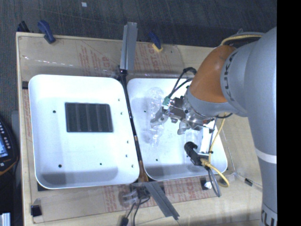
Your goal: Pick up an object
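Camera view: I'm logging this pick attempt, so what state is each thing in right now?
Left bin: flat on the bench, a dark ribbed rectangular block lying in it.
Right bin: flat on the bench, a clear plastic object resting in it, too transparent to identify.
Gripper: low over the right bin beside the clear plastic object; grip not discernible.
Arm: reaching in over the right bin.

Arm (244, 74) bent low, wrist leftward
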